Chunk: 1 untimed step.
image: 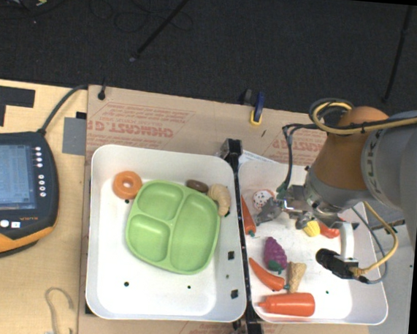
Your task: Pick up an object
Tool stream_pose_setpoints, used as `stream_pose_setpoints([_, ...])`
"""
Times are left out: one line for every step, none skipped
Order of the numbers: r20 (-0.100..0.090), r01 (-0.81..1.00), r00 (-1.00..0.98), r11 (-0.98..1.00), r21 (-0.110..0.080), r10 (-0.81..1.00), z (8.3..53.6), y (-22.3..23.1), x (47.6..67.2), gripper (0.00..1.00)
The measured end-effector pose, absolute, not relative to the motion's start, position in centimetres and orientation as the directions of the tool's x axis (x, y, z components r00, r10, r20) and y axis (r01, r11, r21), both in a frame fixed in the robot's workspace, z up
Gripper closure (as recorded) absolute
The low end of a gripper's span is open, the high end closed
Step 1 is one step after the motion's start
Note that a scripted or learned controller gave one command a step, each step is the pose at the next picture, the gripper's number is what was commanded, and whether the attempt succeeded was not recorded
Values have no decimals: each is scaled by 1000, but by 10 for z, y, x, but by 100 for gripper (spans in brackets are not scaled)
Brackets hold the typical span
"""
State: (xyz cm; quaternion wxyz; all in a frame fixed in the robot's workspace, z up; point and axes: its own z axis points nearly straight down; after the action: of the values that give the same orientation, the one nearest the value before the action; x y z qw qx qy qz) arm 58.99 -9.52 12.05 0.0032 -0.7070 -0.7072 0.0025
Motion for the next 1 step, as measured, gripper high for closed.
stream_pose_setpoints([-12,1000,7,-7,12,1000,91,-100,593,0])
